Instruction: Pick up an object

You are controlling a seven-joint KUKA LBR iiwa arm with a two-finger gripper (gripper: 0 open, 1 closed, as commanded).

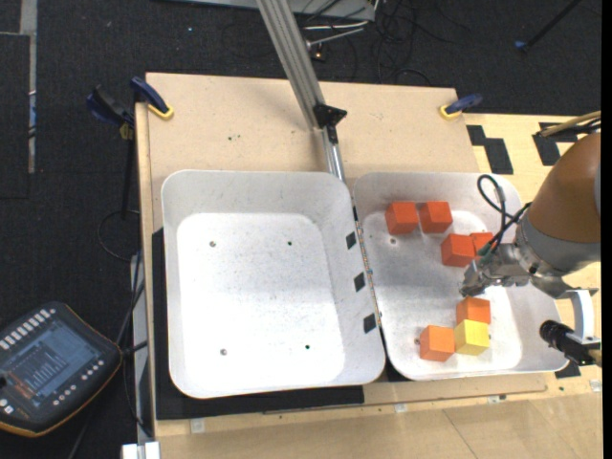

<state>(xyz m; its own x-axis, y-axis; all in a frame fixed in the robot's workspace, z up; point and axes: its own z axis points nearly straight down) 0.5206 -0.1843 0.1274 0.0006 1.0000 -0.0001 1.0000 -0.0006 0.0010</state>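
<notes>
Nearest in the right bin [402,366], an orange cube [437,342] was seen touching a yellow cube [472,337]. Gripper [475,285] was positioned just above another orange cube [474,310]; finger state could not be told. Three orange cubes [403,217] lay beyond.

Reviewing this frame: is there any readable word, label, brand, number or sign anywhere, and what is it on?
None can be read.
Handheld pendant at lower left: its screen shows rows of text, too small and blurred to read.
Blocks, two white bins and bench: no lettering visible.
</notes>
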